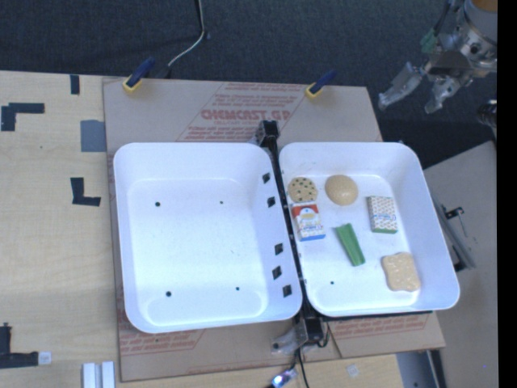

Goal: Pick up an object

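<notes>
While fingers (418,92) spread, round cookie (302,189) lies flat.

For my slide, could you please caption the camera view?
Claw open above the bench, off the right bin holding six small items.

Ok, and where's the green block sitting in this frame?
The green block lies in the right bin, near its middle, just right of the small red-and-white box and below the round tan piece.
</notes>
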Motion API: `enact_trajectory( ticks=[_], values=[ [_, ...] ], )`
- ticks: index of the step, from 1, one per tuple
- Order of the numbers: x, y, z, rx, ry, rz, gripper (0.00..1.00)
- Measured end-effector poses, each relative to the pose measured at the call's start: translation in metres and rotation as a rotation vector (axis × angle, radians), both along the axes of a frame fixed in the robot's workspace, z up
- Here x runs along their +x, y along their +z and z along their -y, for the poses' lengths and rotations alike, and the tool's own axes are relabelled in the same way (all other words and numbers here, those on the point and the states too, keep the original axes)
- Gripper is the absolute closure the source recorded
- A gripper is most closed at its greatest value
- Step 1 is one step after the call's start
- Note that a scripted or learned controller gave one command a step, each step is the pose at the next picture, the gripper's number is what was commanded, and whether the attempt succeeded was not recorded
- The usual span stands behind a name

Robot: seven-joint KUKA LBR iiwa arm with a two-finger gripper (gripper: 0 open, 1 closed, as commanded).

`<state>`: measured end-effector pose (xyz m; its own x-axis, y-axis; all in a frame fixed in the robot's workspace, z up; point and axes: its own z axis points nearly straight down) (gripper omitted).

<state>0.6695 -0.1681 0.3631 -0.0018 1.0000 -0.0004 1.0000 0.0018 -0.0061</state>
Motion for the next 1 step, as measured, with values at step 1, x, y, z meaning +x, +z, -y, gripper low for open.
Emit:
enact_trajectory(
  ticks=[1],
  values=[
    [0.0000,0.0000,0.0000,0.000,0.000,0.000,0.00]
  ],
)
